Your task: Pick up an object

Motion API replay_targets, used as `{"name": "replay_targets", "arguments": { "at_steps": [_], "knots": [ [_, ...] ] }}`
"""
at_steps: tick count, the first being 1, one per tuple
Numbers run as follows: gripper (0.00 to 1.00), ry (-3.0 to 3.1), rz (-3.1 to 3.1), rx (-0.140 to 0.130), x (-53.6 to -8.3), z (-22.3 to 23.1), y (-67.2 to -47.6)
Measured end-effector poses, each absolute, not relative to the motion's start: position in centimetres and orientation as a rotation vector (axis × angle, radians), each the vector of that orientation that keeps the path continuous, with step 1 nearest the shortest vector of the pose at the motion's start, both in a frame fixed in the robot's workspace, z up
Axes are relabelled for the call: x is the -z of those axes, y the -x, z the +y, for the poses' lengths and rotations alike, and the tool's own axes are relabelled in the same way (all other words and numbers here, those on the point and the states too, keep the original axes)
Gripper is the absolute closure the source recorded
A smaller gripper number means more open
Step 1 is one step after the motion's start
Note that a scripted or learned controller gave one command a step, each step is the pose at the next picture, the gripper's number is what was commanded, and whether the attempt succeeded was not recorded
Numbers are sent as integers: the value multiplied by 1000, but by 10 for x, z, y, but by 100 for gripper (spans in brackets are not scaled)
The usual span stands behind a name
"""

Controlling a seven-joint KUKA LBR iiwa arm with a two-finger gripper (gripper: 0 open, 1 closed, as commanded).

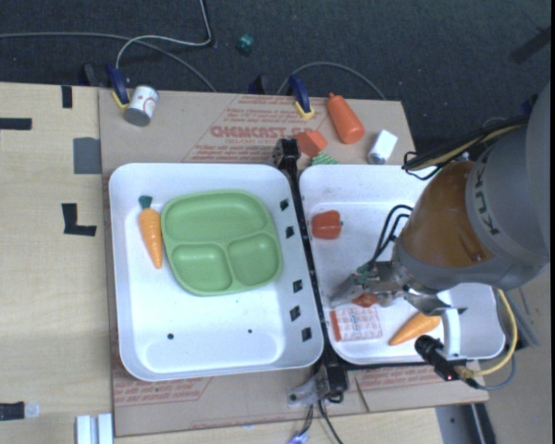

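white plastic makes up both shallow bins, set side by side on a cardboard sheet [250,128] that lies on the pale wooden desk [37,276]. the left bin [134,340] carries a green divided plate [224,241] with three compartments, and a toy carrot [151,234] lies just beside the plate's left edge, its green top pointing away from the camera.

the right bin [351,188] holds a small red block-like toy [326,225] near its far left part, a flat white card with red print [356,323] near the front wall, and a second orange carrot-shaped toy [414,326] lying tilted just right of the card.

the grey arm [513,206] with its orange band [444,229] comes in from the right and bends down over the right bin. its hand [368,285] sits low above the bin floor, between the red toy and the card — a small reddish-orange thing shows right at the metal tips, but i cannot tell whether the hand is open or closed, or whether it grips that thing at all. the orange carrot-shaped toy lies apart from the hand, near the bin's front.

beyond the bins, on the cardboard, rest an orange bottle-shaped toy [345,118], a small orange piece [312,142], a white cube-like item [383,145] and a small white can [141,104] at the far left corner. two blue clamps [302,98] hold the cardboard's far edge — cables trail across the dark floor behind.
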State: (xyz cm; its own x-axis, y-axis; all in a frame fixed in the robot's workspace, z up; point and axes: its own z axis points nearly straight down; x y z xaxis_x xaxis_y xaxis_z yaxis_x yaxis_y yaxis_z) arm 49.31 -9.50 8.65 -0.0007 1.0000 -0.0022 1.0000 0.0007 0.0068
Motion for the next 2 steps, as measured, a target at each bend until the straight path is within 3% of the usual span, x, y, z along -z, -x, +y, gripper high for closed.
{"name": "replay_targets", "arguments": {
  "at_steps": [1,2],
  "knots": [
    [100,-2218,2219,-5,-96,-95,-493],
    [100,-2220,2224,0,-184,-36,-551]
  ]
}}
